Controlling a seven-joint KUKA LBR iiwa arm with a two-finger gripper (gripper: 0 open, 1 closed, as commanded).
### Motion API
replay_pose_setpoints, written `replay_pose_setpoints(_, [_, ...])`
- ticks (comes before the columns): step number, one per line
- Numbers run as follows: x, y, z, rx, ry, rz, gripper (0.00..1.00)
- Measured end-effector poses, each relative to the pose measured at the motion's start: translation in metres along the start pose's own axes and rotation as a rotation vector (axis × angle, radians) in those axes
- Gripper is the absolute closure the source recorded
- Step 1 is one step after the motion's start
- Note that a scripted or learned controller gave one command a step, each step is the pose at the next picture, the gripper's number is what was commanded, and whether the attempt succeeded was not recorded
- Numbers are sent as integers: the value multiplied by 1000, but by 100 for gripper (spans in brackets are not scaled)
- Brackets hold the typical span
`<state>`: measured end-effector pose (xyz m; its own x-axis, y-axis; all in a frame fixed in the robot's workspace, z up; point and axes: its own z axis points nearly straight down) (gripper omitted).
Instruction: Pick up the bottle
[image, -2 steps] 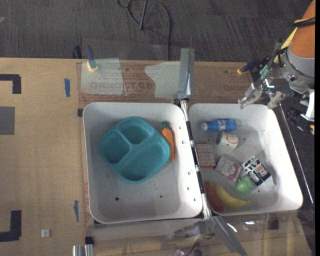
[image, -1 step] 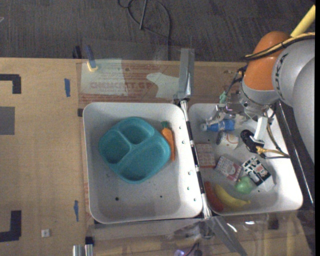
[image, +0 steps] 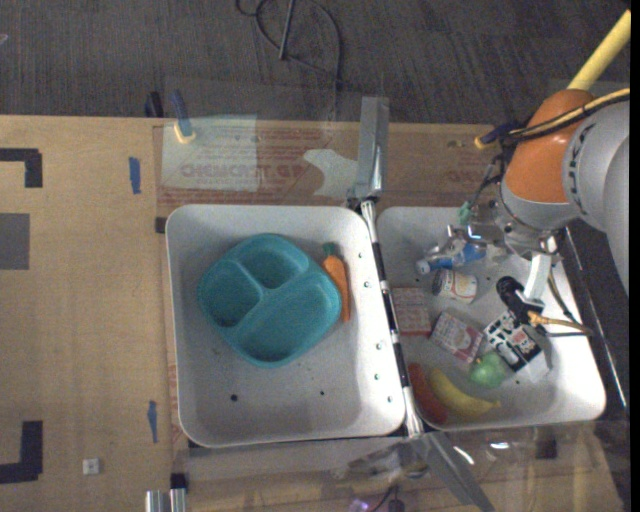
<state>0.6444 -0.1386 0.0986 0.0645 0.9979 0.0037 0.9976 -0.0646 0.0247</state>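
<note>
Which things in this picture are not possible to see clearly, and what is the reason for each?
- Gripper: the arm's orange band and wrist cover it in the camera view, so its state is unreadable.
- Bottle: blurred, partly under the wrist; contact unclear.
- Carrot: partly hidden by the teal plate.
- Packets in the right bin: print too small.

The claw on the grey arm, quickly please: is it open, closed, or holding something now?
Claw: cannot be told; it sits low in the right white bin, beside the small blue-and-white bottle.
</note>
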Motion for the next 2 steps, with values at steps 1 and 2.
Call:
replay_pose_setpoints(1, [29,13,12,18,-6,132,0])
replay_pose_setpoints(2, [28,13,1,16,-8,132,100])
